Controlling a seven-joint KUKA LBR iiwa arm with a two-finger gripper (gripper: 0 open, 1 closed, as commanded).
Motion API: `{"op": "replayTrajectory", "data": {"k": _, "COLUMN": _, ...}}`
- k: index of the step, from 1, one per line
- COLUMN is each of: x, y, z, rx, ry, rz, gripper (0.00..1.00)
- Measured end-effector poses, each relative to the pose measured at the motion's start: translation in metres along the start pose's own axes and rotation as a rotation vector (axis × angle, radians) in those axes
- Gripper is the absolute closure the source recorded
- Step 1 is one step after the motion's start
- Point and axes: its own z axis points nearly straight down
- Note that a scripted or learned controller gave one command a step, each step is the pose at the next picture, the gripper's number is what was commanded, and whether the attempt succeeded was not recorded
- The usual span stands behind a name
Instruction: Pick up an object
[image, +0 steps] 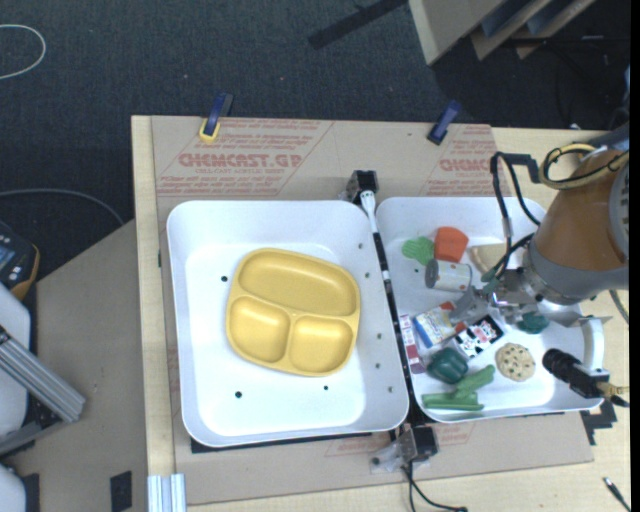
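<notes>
Arm low over the crowded right bin, its hand among small toys.

On the desk (300, 155), the left bin (200, 300) carries a yellow divided plate (292, 310). The right bin (420, 215) is cluttered: the hand (478, 308) sits amid an orange piece (451, 242), a green bean pod (455, 402), a dark green pepper (448, 365), a cookie (514, 361), a grey cylinder (448, 275), a printed card (480, 335) and a small carton (428, 328). Whether it is open, closed or gripping cannot be told; the pieces crowd close around it.
</notes>
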Motion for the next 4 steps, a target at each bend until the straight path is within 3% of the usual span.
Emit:
{"op": "replayTrajectory", "data": {"k": 1, "x": 0.001, "y": 0.002, "z": 0.025, "rx": -0.006, "ry": 0.003, "rz": 0.0, "gripper": 0.0}}
{"op": "replayTrajectory", "data": {"k": 2, "x": 0.001, "y": 0.005, "z": 0.011, "rx": -0.019, "ry": -0.001, "rz": 0.0, "gripper": 1.0}}
{"op": "replayTrajectory", "data": {"k": 4, "x": 0.012, "y": 0.021, "z": -0.107, "rx": -0.015, "ry": -0.005, "rz": -0.003, "gripper": 1.0}}
